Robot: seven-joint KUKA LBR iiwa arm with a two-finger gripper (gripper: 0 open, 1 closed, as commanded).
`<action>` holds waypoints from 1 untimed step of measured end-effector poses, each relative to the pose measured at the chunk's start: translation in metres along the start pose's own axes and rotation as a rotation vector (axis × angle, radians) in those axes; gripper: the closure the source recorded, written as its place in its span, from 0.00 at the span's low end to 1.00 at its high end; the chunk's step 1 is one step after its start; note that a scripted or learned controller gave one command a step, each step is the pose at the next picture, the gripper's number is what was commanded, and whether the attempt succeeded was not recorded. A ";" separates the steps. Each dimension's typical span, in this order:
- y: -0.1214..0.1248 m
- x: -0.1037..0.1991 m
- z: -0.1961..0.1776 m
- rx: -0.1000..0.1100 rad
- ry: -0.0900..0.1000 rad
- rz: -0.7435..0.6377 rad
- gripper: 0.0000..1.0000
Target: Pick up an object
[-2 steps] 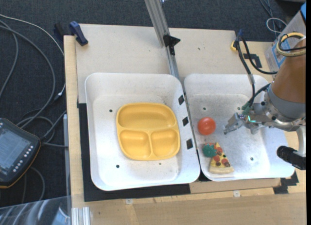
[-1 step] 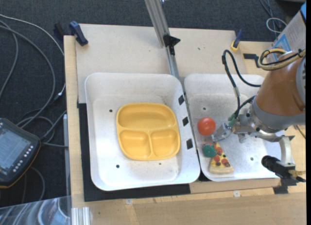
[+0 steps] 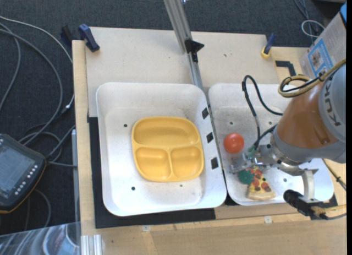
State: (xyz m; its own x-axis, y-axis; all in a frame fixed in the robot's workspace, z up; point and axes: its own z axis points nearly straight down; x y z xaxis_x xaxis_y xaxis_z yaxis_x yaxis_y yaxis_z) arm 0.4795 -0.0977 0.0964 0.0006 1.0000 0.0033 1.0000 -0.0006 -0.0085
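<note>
In the right bin (image 3: 231,97) lie a red-orange ball (image 3: 234,142), a small green piece (image 3: 244,177) and a toy pizza slice (image 3: 258,186) with coloured toppings. My gripper (image 3: 245,164) reaches in from the right, low over the bin floor just below the ball and above the green piece. The arm's orange band and grey wrist cover much of the bin's right half. Nothing is visibly held between the fingers.
The left bin (image 3: 110,138) holds a yellow divided plate (image 3: 166,148). A metal pole (image 3: 179,11) slants up from between the bins. Black cables (image 3: 253,102) trail across the right bin's back. Clamps sit at the bench's far corners.
</note>
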 end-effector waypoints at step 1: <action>0.000 0.001 0.004 -0.004 -0.001 0.000 0.00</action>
State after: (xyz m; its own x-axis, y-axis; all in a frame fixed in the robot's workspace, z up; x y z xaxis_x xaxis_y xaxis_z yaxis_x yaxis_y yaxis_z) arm 0.4790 -0.0970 0.0920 0.0002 1.0000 0.0027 1.0000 -0.0002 -0.0045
